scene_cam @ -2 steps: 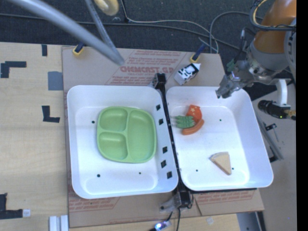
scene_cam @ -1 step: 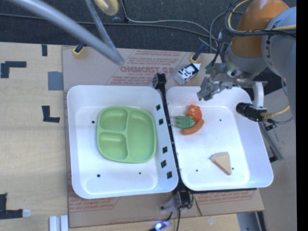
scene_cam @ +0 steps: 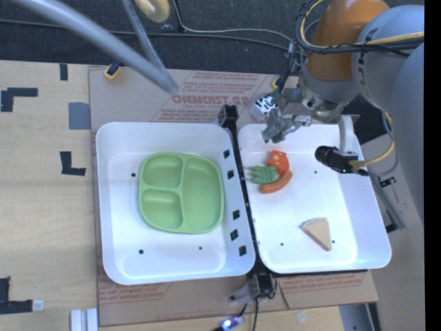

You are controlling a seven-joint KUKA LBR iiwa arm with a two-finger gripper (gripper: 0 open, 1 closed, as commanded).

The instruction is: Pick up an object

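Reaching in from the right, the grey arm with its orange band (scene_cam: pixel 344 19) hangs over the far edge of the right-hand shallow white bin (scene_cam: pixel 358 205); the left-hand shallow white bin (scene_cam: pixel 117 205) lies just beside it, holding a light green plastic divided plate (scene_cam: pixel 182 192) near its centre; the two-finger gripper (scene_cam: pixel 273 135) sits above the far left corner of the right bin, and whether its fingers are spread or pressed together cannot be told; an orange-red toy carrot with green leaves (scene_cam: pixel 272 173) lies just below the gripper, near the bin's left wall; a tan wedge-shaped block (scene_cam: pixel 318 233) rests well apart, toward the near right.
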